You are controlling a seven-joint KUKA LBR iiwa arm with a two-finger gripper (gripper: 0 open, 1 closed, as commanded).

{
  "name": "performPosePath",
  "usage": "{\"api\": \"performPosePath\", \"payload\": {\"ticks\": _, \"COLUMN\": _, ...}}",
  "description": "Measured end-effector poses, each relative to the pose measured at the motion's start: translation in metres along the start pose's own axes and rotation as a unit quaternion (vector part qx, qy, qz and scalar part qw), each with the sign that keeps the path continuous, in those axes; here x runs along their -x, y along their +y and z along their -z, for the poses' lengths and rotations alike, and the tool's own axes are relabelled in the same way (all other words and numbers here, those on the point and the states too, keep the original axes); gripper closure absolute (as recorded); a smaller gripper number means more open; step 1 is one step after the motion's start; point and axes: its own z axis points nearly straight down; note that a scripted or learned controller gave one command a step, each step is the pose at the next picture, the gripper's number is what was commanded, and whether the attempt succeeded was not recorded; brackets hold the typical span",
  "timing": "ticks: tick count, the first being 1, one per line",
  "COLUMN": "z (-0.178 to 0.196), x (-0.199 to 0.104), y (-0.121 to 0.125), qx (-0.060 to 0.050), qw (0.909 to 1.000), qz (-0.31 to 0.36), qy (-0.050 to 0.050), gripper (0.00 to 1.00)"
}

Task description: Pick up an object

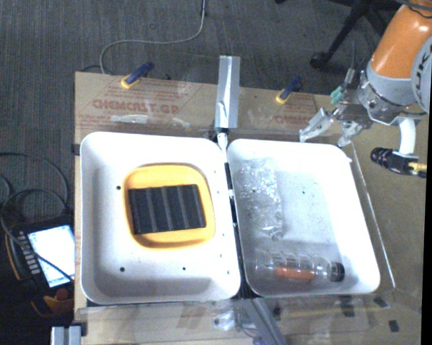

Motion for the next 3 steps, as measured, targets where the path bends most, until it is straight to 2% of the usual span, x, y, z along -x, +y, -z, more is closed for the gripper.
{"api": "performPosePath", "payload": {"ticks": 1, "z": -0.141, "x": -0.061, "y": -0.08, "qx": -0.001, "qw": 1.0, "qz": -0.003, "qy": 0.001, "gripper": 0.0}}
{"api": "performPosePath", "payload": {"ticks": 2, "z": -0.165, "x": -0.064, "y": -0.009, "qx": 0.0, "qw": 0.9995, "qz": 0.033, "qy": 0.0, "gripper": 0.0}}
{"api": "performPosePath", "payload": {"ticks": 3, "z": -0.164, "x": -0.049, "y": -0.075, "qx": 0.006, "qw": 0.998, "qz": 0.063, "qy": -0.001, "gripper": 0.0}}
